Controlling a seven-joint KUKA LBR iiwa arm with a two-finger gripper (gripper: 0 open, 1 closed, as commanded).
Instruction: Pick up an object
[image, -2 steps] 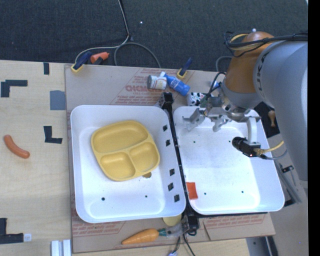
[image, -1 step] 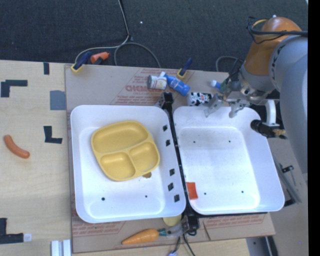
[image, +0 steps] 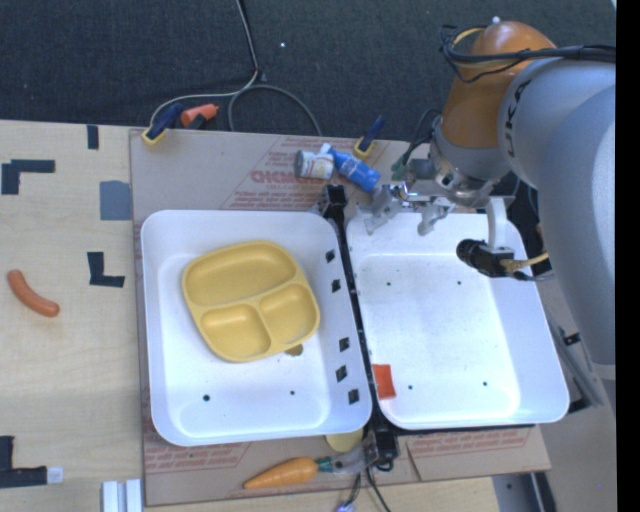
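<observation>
Yellow divided plate (image: 251, 298) lies in the left bin (image: 165, 400); end effector (image: 403, 216) hangs released over the right bin (image: 520, 390).

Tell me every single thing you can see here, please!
bins: 2, white, side by side on the bench
divided plate: 1, yellow, in the left bin
small tag: 1, orange, in the right bin near its left wall
sausage toy: 1, orange-red, on the bench far left
carrot toy: 1, orange, below the bins
bottle: 1, blue and white, lying above the bins
clamp: 1, orange, yellow and blue, at the board's top left corner
gripper: 1, grey metal, over the right bin's top edge
arm: 1, grey with orange band, from the right
</observation>
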